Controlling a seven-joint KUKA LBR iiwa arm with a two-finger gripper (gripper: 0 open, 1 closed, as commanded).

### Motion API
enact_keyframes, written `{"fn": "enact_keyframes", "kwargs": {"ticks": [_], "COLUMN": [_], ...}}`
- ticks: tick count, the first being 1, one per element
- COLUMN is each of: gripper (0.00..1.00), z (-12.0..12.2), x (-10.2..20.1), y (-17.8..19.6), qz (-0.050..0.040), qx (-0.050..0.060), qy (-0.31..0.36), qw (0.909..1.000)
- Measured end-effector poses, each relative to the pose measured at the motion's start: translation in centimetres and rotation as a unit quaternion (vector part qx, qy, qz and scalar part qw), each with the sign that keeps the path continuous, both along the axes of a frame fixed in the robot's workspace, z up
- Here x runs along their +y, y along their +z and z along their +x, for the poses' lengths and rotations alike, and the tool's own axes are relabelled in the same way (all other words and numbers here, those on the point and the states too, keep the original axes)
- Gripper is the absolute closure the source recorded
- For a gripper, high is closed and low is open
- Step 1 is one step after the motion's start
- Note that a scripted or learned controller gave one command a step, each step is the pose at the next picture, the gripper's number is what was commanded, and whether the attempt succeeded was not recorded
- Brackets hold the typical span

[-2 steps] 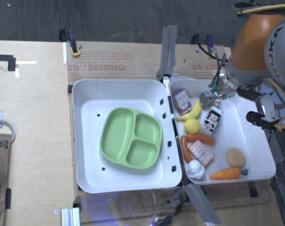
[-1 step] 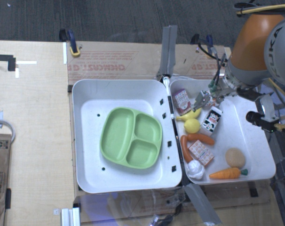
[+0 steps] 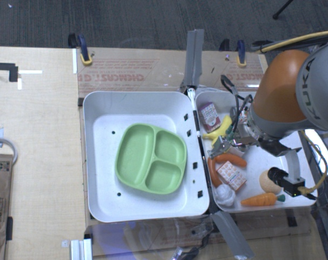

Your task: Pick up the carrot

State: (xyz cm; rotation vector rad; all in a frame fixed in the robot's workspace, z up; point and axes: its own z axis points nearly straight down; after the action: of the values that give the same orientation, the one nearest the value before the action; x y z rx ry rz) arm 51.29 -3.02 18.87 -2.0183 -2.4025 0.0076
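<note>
Where the right bin (image 3: 310,202) meets the frame's lower edge, the carrot (image 3: 260,200) lies by its near wall, green tip pointing right. Farther in: a white wad (image 3: 224,194), a red-and-white carton (image 3: 231,176), print unreadable, a sausage (image 3: 230,159), a banana (image 3: 222,130), a labelled pouch (image 3: 210,116). Left of this bin, another bin (image 3: 96,145) holds a green divided plate (image 3: 151,158). The gripper (image 3: 227,143) hangs over the sausage, its fingers' spacing unclear. The arm (image 3: 294,91) reads "KU".

robot lab | clamped bench (image 3: 34,118) | two white bins (image 3: 99,145) | KUKA arm (image 3: 294,91)
</note>
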Motion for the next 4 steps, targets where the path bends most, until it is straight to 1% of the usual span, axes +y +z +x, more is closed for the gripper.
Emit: {"fn": "enact_keyframes", "kwargs": {"ticks": [1, 2, 3, 4], "gripper": [0.00, 0.00, 0.00, 0.00], "z": [-3.5, -3.4, -3.6, -3.4], "x": [-1.3, -13.1, -9.5, -13.7], "y": [0.1, 4.9, -7.1, -0.5], "qz": [0.0014, 0.0009, 0.0023, 0.0015], "qx": [-0.001, -0.002, 0.000, -0.002], "qy": [0.148, 0.176, 0.161, 0.214], "qw": [0.9890, 0.9844, 0.9869, 0.9769]}}
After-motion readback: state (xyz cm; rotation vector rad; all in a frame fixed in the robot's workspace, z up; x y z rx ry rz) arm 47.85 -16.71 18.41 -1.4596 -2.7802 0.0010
